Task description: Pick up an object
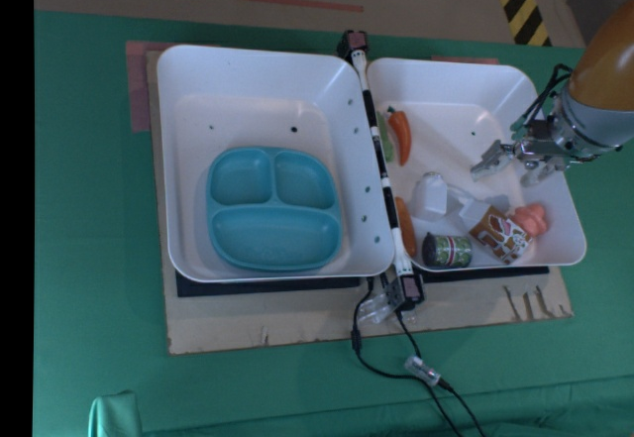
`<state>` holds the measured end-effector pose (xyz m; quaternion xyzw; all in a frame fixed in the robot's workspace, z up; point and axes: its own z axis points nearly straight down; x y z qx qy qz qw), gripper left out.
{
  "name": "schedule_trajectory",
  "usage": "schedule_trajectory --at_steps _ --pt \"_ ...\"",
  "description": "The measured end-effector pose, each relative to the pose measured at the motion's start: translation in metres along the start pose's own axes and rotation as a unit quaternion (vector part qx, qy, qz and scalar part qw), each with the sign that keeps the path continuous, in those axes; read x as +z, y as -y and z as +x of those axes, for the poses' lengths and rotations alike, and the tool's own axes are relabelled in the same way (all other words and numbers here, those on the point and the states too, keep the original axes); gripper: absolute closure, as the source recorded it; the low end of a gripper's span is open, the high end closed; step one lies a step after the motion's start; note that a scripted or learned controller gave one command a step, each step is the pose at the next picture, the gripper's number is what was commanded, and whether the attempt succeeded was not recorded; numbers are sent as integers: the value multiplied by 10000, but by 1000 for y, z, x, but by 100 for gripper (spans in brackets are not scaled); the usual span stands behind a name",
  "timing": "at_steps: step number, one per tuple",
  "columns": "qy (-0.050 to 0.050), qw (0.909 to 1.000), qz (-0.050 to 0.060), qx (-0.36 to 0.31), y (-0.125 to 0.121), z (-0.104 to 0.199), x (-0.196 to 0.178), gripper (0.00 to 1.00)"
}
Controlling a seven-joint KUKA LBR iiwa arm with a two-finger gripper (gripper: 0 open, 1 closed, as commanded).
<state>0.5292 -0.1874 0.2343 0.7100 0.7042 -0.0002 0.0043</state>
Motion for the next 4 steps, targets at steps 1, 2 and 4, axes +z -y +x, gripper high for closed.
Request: schedule_trajectory --at_steps 1,2,4 --pt "-9 10000 -30 -19 -63 91 -1 0" --pt "-6 10000 -34 -18 -146 80 -15 0" --pt "-191 9997 86 -100 -173 60 29 0"
